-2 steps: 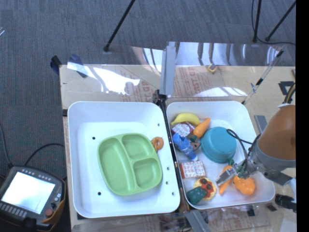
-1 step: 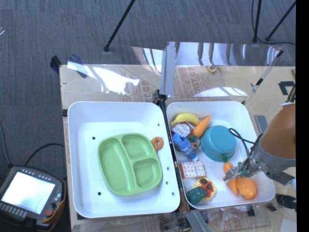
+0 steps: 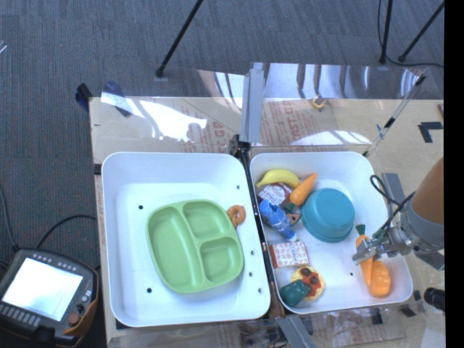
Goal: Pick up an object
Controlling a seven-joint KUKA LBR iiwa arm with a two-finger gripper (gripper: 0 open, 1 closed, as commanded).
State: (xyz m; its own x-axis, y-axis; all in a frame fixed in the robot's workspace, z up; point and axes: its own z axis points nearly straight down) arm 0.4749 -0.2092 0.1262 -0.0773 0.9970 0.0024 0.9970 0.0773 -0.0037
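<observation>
two bins (image 3: 119, 194), two carrots (image 3: 304, 187) (toy), one plate (image 3: 194, 245)

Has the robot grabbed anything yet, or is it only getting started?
Nothing looks lifted yet. The gripper is down in the right bin, right at the orange carrot toy, which lies on the bin floor. Whether it has a hold is unclear. Left to do: secure it and raise it.

Grey arm, orange band, seemingly metallic tool (image 3: 371, 249).
</observation>
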